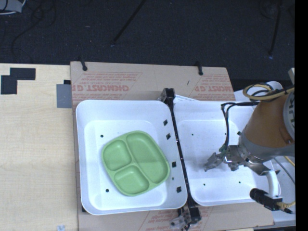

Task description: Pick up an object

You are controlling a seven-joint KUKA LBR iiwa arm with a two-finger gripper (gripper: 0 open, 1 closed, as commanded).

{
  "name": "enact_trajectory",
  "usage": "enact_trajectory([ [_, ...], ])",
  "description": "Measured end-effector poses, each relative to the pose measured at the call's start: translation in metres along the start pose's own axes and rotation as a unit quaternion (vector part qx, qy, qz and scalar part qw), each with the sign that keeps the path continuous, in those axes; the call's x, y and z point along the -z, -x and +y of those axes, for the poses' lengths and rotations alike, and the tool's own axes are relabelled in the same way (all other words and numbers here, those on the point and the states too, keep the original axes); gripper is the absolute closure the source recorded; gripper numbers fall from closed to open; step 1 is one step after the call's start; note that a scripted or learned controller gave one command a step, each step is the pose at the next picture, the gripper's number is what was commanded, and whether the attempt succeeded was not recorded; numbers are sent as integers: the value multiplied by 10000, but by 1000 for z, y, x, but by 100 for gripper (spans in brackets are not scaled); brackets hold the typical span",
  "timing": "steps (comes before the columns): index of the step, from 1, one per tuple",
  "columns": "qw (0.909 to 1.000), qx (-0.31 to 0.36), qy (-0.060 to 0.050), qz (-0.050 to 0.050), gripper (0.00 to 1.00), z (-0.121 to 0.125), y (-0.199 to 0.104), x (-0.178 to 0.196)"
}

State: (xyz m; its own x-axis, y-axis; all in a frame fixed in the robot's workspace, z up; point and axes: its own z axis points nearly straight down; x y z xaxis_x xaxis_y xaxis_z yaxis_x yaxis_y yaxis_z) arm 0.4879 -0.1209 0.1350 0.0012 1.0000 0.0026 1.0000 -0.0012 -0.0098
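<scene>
Claw [211, 163] low in right bin [207, 196], hard to tell if spread or pinched, nothing visibly gripped. Green divided plate [134, 162] flat in left bin [91, 124], well apart. Looks like approach step; next likely needs crossing divider, dropping onto plate rim.

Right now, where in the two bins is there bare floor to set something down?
Right bin: bare floor from the divider to the hand, and along its near edge. Left bin: crowded by the green tray, leaving a strip along the far wall.
</scene>
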Motion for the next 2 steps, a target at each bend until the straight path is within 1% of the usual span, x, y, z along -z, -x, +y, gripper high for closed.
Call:
enact_trajectory([
  [1, 10000, 2, 32, -8, 0, 0, -1, -49],
  [2, 10000, -26, 42, -6, 100, 1, 1, -36],
])
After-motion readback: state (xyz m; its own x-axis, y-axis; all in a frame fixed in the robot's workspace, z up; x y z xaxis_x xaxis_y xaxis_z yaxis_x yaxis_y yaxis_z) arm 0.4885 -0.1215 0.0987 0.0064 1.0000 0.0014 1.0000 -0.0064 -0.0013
